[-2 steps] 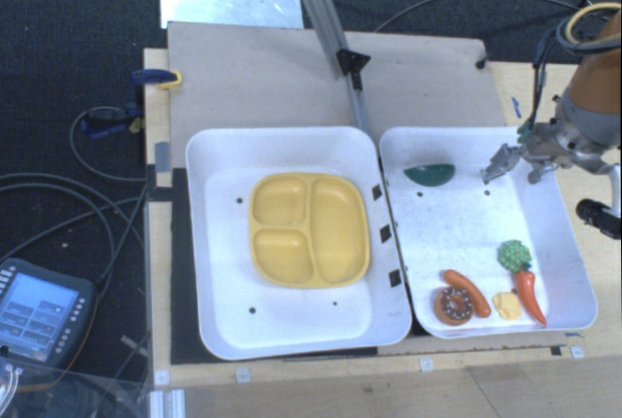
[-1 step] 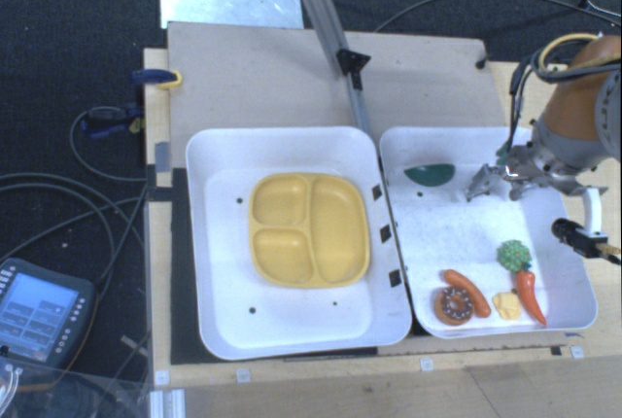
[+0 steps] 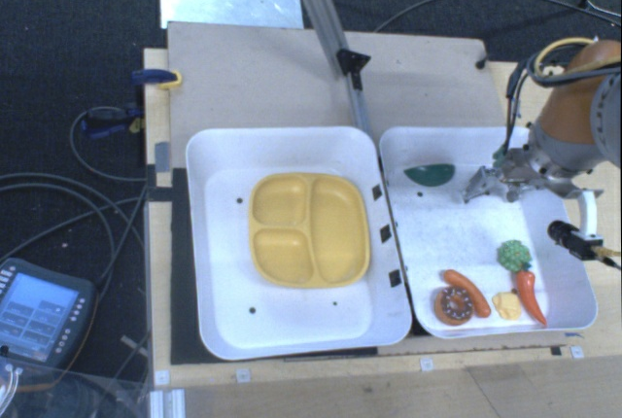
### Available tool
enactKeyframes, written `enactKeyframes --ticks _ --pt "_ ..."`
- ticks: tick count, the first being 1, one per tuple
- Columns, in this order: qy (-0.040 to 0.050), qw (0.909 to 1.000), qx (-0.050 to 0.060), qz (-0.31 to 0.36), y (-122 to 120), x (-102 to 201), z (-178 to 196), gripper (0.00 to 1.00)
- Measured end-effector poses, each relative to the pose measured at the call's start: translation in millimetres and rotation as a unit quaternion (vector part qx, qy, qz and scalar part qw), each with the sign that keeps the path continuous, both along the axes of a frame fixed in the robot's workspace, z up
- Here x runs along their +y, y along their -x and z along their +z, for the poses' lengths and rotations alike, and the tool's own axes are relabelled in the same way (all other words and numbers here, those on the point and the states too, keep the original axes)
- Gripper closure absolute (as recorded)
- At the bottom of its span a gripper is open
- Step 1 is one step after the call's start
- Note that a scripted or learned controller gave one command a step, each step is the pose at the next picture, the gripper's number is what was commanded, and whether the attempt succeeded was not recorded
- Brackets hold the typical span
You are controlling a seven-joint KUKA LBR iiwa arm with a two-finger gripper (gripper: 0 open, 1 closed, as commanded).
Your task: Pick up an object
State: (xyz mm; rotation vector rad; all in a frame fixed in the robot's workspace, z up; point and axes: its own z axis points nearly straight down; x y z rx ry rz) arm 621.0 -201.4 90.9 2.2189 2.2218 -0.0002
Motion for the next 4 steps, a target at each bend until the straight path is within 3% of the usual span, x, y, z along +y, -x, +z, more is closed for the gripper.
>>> enactKeyframes --ticks 1,4 --pt "0.0005 1.0 -0.002 0.0 -1.4 -0.3 12.3 1.0" --pt "0.0006 1.0 -0.004 0.003 7.2 4.9 189.5 1.0"
